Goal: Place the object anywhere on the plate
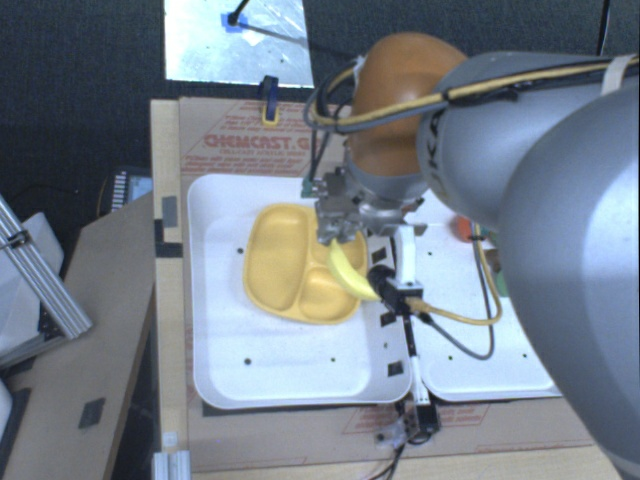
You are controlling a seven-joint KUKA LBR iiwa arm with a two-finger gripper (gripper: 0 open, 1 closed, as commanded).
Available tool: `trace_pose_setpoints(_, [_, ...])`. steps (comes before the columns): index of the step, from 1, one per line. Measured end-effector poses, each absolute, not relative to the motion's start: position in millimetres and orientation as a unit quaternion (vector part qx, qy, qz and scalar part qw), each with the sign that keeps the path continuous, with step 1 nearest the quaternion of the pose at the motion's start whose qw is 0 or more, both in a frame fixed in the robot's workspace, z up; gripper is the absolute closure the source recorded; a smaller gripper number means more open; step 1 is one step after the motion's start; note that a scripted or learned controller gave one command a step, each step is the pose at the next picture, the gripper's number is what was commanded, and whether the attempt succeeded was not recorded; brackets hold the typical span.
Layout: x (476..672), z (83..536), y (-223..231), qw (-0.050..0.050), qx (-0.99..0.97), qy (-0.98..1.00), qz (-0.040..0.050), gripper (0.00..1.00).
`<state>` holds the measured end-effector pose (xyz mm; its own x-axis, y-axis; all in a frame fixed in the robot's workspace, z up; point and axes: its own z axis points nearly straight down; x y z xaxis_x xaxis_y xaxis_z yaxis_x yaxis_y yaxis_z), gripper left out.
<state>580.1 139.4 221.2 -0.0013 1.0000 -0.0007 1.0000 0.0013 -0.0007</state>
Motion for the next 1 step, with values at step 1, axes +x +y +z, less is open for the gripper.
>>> trace_pose_setpoints(1, [580.2, 221.8, 139.5, 0.000, 0.707, 0.708, 0.0000, 0.00])
